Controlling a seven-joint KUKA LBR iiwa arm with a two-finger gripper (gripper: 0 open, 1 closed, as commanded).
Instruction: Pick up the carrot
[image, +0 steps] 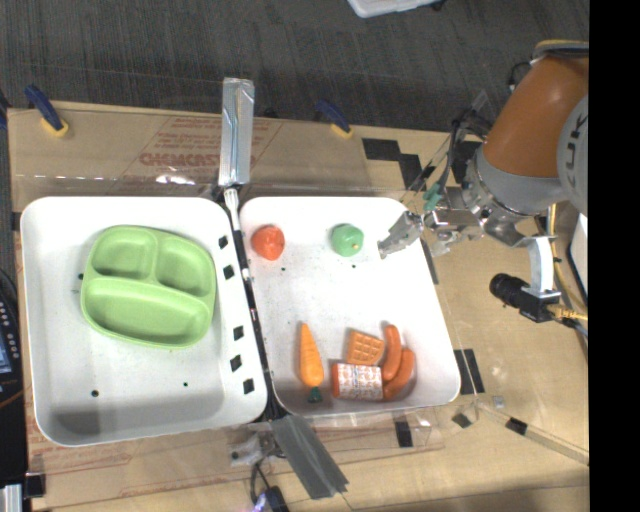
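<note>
Camera view: the pincer (398, 237) hangs over the upper right rim of the right bin (420, 330), at the end of the grey arm with its orange band (535, 100). Whether its fingers are released or clenched cannot be told here; nothing shows between them.

Nearest to it, just to its left, sits a green apple (347, 239) on the bin floor, close to the tip but apart from it. Further left, near the wall shared by the two bins, lies a red tomato (267, 241).

Below the pincer, toward the lower edge of the same bin, is a cluster: a hot dog (398, 360), a waffle (364, 347) touching its left side, and a small can (357, 381) lying beneath the waffle. The carrot (310, 356) lies just left of that cluster, well apart from the pincer, down and to its left, its leafy end pointing at the lower rim.

Farthest away, far to the left, the left bin (60, 400) holds a green divided plate (150, 285).
</note>
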